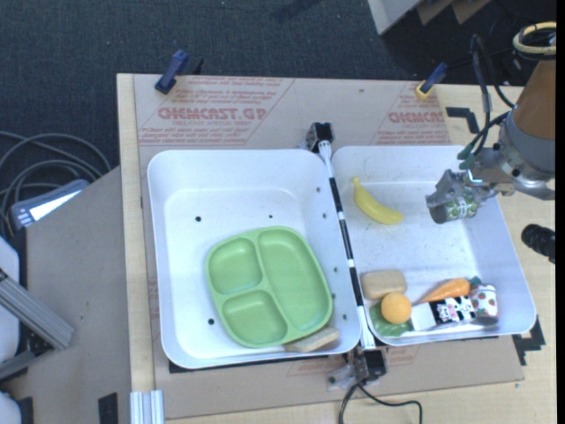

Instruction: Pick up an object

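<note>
Bench carries 2 shallow white bins side by side, split by a black divider strip.

Left bin: green 3-compartment tray sits toward the near right, slightly rotated. A tan flat piece, maybe bread, pokes out from under the tray's near edge, against the bin rim.

Right bin: arm enters from the right over the bin's far right part. Gripper hangs over the bin's far half, well right of the banana. There's a small pale object with green markings at its tip, but can't tell from this angle whether it's between the fingers or just under them, so claw state: cannot tell.

Candidate objects, all in the right bin:
- banana, far left part, lying diagonal, near the divider
- tan block, near left, just beside the divider
- orange ball, touching the block's near side, resting on something green
- carrot, right of the ball, tilted
- black-and-white patterned item and a red-dotted white item, clustered at the near right, just beside the carrot

Nothing visibly lifted clear of the bin floor besides that ambiguous item at the gripper.
</note>
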{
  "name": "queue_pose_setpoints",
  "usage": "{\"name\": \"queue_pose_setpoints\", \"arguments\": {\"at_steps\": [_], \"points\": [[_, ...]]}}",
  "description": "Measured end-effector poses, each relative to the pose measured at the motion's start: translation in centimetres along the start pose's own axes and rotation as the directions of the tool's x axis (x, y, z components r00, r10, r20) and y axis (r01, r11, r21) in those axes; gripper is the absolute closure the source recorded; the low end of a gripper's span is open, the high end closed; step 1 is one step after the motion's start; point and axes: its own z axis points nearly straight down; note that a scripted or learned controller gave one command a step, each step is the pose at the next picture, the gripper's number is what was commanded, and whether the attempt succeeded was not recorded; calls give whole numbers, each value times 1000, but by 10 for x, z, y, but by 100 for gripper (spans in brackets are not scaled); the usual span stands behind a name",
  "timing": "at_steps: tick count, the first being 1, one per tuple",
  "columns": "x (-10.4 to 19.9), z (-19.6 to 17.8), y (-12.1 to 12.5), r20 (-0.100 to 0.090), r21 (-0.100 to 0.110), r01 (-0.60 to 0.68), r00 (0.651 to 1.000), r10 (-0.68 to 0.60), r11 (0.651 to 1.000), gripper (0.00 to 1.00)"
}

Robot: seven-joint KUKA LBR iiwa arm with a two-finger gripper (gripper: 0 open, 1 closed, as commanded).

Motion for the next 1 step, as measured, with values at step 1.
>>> {"name": "queue_pose_setpoints", "arguments": {"at_steps": [1], "points": [[69,4,-17,-2,6,0,1000,0,1000,100]]}}
